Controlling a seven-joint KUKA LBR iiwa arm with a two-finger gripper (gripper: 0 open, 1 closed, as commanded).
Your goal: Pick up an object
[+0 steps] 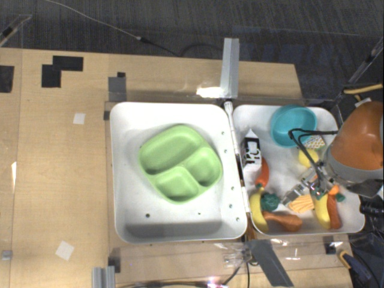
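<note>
Smooth green three-compartment plate (180,162)

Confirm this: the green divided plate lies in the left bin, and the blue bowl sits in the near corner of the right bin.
One detail is wrong. The blue bowl sits at the far end of the right bin, not the near corner, as the camera view shows. The green divided plate does lie in the left bin.

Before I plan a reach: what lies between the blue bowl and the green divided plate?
In the camera view, the bins' two white walls and a small black-and-white item lie between the blue bowl and the green divided plate.
</note>
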